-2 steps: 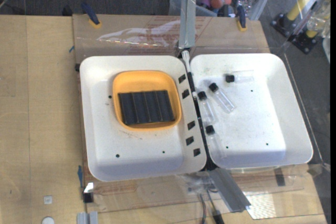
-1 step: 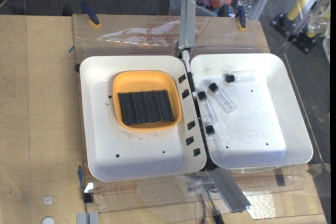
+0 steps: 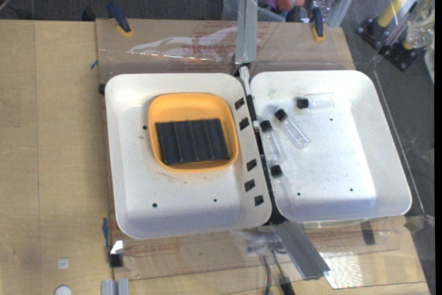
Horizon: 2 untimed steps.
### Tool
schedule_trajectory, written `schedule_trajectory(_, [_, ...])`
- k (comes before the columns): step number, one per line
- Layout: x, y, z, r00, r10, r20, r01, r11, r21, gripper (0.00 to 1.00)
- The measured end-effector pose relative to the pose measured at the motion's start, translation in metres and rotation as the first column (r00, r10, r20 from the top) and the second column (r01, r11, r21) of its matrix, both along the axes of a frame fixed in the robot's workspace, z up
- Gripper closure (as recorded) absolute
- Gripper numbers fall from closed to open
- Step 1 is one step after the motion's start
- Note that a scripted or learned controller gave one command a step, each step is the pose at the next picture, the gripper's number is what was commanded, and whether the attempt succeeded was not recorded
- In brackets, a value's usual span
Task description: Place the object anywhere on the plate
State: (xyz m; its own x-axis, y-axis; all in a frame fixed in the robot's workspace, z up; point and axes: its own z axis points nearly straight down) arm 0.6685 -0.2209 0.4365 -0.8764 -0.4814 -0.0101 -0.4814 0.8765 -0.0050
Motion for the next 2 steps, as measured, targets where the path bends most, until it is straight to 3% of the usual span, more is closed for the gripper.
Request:
schedule_trajectory(1, [-0.0001, -0.0004, -0.0001, 0.966, 0.257, 0.000, -0.257, 0.966, -0.002, 1.00])
schedule_trajectory(2, [-0.0001, -0.0001, -0.0002, 0.915, 0.403, -0.001, -0.403, 0.915, -0.003, 1.00])
